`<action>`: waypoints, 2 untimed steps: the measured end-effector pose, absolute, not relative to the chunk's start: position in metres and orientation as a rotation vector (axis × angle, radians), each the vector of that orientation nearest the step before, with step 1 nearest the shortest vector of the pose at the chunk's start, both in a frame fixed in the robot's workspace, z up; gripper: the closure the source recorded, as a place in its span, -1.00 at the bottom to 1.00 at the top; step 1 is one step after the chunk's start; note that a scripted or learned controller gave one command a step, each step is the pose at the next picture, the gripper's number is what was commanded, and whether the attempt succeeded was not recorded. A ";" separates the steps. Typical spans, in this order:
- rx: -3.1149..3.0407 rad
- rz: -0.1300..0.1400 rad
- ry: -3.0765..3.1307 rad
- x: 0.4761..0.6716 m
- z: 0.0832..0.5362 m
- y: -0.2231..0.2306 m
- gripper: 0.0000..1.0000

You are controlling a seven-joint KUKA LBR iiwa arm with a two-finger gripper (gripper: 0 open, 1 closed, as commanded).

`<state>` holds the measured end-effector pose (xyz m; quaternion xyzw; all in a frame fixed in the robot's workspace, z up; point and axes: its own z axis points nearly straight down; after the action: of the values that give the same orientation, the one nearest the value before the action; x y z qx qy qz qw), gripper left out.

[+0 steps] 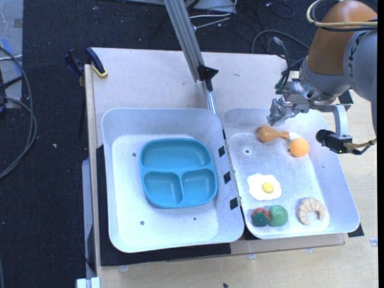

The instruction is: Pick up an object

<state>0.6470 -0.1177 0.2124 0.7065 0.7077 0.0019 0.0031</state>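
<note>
Croissant (311, 210) and green toy (277, 215) at right bin (336, 179) near edge; fried egg (264, 186) mid-bin; drumstick (273, 135), orange (299, 147) at far end, gripper (277, 116) just above drumstick, finger state unclear.

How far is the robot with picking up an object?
Done: nothing looks lifted; the drumstick, orange, egg, green toy and croissant all lie in the right bin. In hand: the gripper hangs just above the drumstick. Left: come down, close on an object and lift it.
</note>
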 end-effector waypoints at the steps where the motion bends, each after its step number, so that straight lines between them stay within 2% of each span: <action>1: 2.212 0.007 2.221 0.656 0.268 -0.111 1.00; 2: 2.216 -0.001 2.228 0.629 0.264 -0.074 1.00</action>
<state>0.6289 -0.0742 0.2636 0.7052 0.7090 -0.0002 -0.0007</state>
